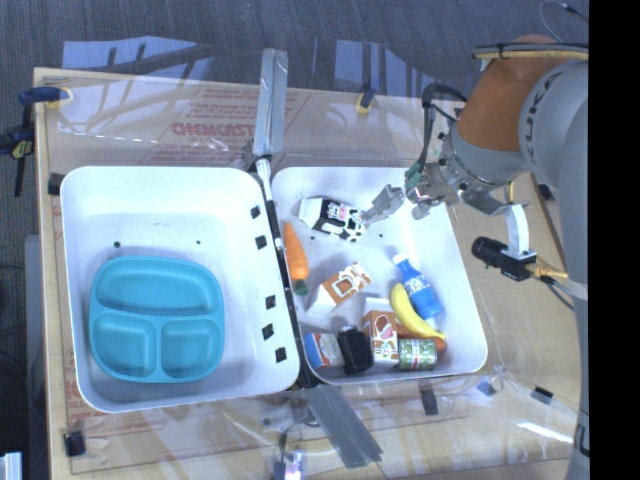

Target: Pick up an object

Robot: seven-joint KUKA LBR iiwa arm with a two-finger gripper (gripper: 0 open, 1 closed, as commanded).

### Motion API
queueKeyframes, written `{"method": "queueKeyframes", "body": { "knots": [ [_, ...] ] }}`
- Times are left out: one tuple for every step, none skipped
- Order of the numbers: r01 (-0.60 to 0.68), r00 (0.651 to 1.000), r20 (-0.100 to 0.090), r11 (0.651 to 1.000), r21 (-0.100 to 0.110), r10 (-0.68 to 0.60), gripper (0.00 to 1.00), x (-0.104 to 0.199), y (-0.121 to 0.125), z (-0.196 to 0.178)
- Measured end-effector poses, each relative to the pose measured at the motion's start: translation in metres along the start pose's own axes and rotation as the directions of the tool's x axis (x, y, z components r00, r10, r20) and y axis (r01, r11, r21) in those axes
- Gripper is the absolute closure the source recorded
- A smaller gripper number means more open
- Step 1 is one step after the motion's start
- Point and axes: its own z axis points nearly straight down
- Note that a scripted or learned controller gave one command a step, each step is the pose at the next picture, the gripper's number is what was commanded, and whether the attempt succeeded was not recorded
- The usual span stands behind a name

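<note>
Hand [385, 206] low over right bin [462, 258], far end, tips just beside black-and-white milk carton [332, 218]. I cannot tell whether it is open or closed; nothing visibly held.

Candidates heaped in right bin: carrot [295, 253] along divider wall, small orange carton [344, 285] mid-bin, blue bottle [417, 286] touching banana [408, 314], cans and cartons crowded at near wall.

Left bin [75, 208] holds teal divided plate [155, 318].

I judge milk carton likeliest target: nearest, lying apart from clutter.
</note>
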Motion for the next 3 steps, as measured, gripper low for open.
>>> {"method": "queueKeyframes", "body": {
  "knots": [
    [0.062, 0.998, -0.001, 0.998, -0.001, -0.062, 0.0, 0.008, -0.054, 0.081],
    [0.02, 1.0, 0.001, 1.0, -0.001, -0.02, 0.0, 0.002, -0.009, -0.049],
    [0.024, 1.0, 0.001, 1.0, 0.0, -0.024, 1.0, 0.002, -0.009, -0.059]
  ]
}}
